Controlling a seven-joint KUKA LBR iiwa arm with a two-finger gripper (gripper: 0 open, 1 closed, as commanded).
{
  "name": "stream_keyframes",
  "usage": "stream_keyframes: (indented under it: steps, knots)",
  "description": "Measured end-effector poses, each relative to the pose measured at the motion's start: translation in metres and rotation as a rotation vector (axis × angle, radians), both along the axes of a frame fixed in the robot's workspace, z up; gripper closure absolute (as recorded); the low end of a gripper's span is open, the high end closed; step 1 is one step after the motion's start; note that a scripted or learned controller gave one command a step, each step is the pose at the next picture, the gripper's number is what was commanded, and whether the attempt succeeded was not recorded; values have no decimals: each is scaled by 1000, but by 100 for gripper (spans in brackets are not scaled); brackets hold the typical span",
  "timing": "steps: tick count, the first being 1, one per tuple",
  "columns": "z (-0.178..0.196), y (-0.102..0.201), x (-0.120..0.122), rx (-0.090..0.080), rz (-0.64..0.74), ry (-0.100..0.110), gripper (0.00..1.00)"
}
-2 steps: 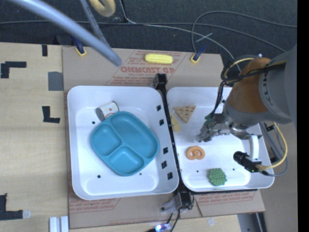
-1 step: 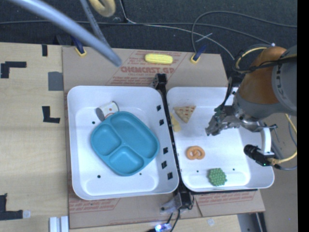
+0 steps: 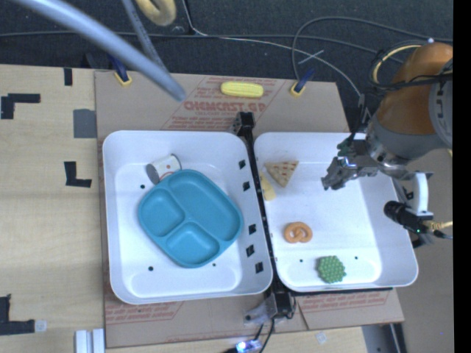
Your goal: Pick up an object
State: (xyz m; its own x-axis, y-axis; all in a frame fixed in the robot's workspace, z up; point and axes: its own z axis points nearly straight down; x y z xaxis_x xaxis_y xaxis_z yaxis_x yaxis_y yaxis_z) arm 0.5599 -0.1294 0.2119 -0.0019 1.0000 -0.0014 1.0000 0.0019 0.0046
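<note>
The gripper [image 3: 335, 177], its state impossible to tell, hangs over the right shallow white bin [image 3: 368, 271], right of a tan triangular wedge [image 3: 282, 172].

White: left bin [image 3: 118, 197], right bin [image 3: 368, 219].
Turquoise blue, plain: three-compartment tray [image 3: 190, 218].
Grey rim, white body with red marking: small cup [image 3: 163, 168].
Tan with darker criss-cross lines: triangular wedge [image 3: 282, 172].
Pale yellow: small piece [image 3: 267, 190] at divider.
Orange-brown: pretzel [image 3: 298, 232].
Green, bumpy-textured: round cluster [image 3: 331, 268].
Bright yellow: corn-like piece [image 3: 241, 89].
Brown cardboard with red lettering: sheet [image 3: 213, 109].
Pale wood with black and grey tape marks: bench [image 3: 44, 197].
Orange band, grey casing: arm [image 3: 412, 101].
Dark grey: gripper [image 3: 340, 173].
</note>
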Motion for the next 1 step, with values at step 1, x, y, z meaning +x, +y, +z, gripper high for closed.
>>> stream_keyframes:
  steps: [1]
  knots:
    - [17,0,1,1,-1,4,100]
